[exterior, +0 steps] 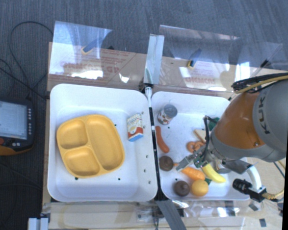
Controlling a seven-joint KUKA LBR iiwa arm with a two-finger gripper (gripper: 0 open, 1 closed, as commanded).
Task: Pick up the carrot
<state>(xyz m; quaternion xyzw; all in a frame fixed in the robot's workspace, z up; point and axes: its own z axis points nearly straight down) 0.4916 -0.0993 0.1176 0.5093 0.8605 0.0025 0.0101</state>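
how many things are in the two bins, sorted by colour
Yellow: 3 – divided plate, banana, round fruit
Orange or red: 3 – carrot, sausage, a small piece by the gripper
Brown: 2 – balls
Mixed colours: 2 – carton, can
Total: 10, with some more things partly hidden under the arm left uncounted

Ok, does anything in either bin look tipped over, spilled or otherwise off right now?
Two things lie on their sides: the small white carton with blue and red print in the left white bin, and the grey-lidded little jar in the right white bin. No spill shows. The orange carrot lies flat among the other toy foods.
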